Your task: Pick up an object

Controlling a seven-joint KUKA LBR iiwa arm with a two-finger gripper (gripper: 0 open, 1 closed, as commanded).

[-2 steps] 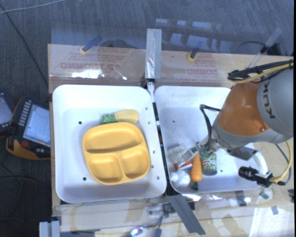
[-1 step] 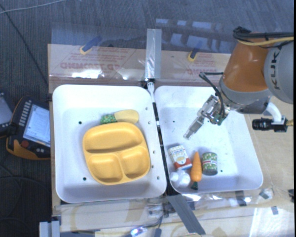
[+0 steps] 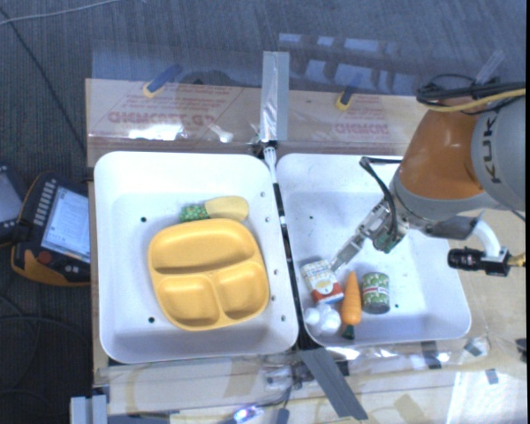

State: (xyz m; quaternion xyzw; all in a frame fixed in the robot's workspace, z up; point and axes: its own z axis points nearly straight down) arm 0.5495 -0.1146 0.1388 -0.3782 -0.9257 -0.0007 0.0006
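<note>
Here we see the end effector (image 3: 343, 256) low in the right bin (image 3: 442, 325), just above a carton (image 3: 320, 278). We cannot tell its state. A carrot (image 3: 352, 300) and can (image 3: 374, 291) lie beside.

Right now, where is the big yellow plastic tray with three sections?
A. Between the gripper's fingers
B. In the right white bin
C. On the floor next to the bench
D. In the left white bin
D: the yellow three-section plastic tray lies flat in the left white bin, while the orange carrot and small green can sit in the right white bin.
</note>
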